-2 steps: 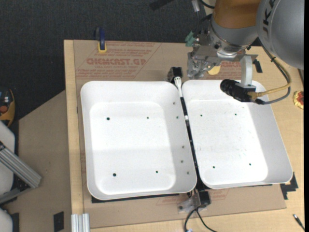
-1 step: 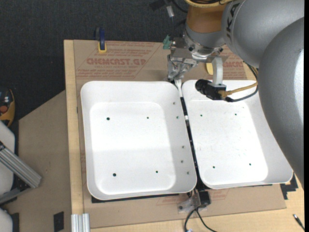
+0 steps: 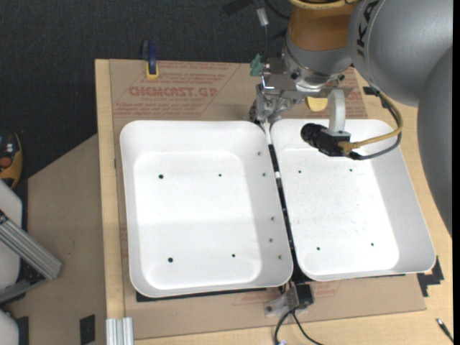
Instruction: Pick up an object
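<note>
1. Nearest, the left bin [image 3: 136, 192] and the right bin [image 3: 402, 221] lie touching, side by side.
2. Gripper [image 3: 267, 112] hangs over their far shared corner (orange-banded arm [image 3: 323, 13] above).
3. No graspable object is discernible; jaw state cannot be told.

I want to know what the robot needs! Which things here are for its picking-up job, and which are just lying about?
For the job:
gripper
left-hand bin
right-hand bin

Just lying about:
blue-and-yellow clamp
brown board
metal rail
</note>
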Controlling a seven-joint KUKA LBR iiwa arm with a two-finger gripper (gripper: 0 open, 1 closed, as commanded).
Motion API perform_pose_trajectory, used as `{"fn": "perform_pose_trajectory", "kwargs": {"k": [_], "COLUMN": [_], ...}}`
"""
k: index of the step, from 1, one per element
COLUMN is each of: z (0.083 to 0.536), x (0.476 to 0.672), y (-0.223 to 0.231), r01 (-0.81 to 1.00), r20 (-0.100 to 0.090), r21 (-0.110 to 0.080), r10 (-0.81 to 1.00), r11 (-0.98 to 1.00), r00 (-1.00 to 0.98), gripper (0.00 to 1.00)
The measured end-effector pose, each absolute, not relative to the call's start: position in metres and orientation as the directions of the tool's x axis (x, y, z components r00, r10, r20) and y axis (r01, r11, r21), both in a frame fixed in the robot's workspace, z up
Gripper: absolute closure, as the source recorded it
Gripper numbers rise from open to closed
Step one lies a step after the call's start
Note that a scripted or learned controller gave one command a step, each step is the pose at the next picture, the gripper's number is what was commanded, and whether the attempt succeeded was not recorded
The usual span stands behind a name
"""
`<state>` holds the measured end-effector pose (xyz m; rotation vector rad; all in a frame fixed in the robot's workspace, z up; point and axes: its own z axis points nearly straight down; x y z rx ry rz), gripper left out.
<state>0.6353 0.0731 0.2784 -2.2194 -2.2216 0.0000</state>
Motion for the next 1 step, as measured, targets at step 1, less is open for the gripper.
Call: {"fn": "perform_pose_trajectory", "kwargs": {"k": [1], "z": [0.3146], "x": [0.6154], "y": [0.059], "r01": [1.0], "r20": [0.0], "r21": [0.004], "r10": [1.0], "r11": [-0.001], "r00": [0.001], "gripper": [1.0]}}
